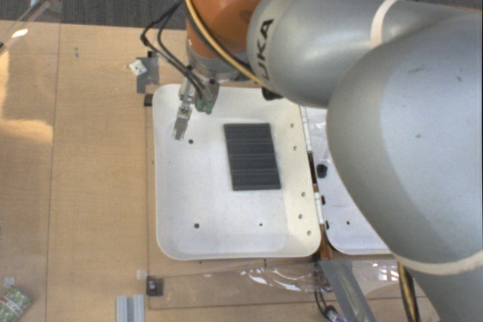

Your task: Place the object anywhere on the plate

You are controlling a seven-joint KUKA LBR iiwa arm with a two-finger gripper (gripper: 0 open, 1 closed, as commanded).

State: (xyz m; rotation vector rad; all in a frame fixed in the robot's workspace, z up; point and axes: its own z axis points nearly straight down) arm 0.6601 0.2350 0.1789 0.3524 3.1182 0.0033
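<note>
Two risks stand out. The gripper (181, 124) hangs over the far-left corner of the left-hand bin (226, 230), well apart from the plate (253, 156), a dark ribbed slab lying flat mid-bin, so a release here would likely land on bare bin floor. Whether the gripper is open or closed cannot be told, nor whether it holds anything. A small greenish bit (204, 108) shows beside its body and may be the object, though that is unclear; a weak hold could drop it short. On the arm (362, 72), black letters read "UKA", with the start hidden.
</note>
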